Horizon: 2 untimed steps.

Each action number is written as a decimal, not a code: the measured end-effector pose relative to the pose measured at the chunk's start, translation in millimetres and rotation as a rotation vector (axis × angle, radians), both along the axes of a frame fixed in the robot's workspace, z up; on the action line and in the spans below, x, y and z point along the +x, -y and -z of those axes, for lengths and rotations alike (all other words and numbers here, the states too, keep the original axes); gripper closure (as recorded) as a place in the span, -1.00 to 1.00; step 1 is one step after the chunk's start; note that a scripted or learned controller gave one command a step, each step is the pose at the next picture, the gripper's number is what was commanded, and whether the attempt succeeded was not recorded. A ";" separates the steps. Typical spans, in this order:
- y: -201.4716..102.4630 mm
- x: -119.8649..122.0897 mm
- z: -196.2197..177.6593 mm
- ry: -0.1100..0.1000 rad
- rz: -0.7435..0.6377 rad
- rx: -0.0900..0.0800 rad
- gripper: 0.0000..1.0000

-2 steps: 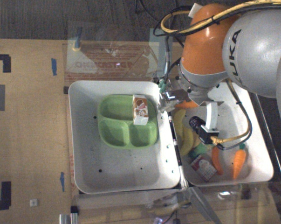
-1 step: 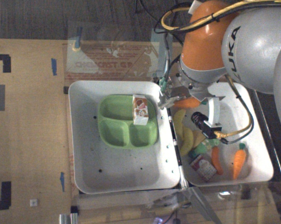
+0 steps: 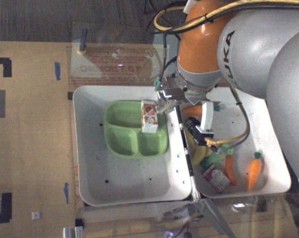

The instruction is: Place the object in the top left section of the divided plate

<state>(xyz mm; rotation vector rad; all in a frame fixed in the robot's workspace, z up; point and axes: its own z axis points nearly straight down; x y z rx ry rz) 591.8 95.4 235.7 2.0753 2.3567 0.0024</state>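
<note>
- Big and grey, the arm (image 3: 258,48) with its orange band is closest to the camera and reaches in from the right.
- Its gripper (image 3: 164,100) hangs over the right edge of the left bin (image 3: 89,148).
- I cannot tell if the fingers are spread or pinching; the wrist hides them.
- Just to the left of the gripper sits the small box (image 3: 149,116), white with a red picture, touching or almost touching it.
- It stands tall, with its long side going up and down in the view, tilted a bit.
- It is over the green divided plate (image 3: 120,138), at the top right part.
- My guess: the box must go left to reach the top left part.
- 2 toy carrots (image 3: 254,170) lie in the right bin (image 3: 275,182).
</note>
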 end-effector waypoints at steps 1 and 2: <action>43.3 -30.2 -1.7 -0.004 0.211 0.000 1.00; 51.7 -29.5 9.0 -0.005 0.174 0.000 1.00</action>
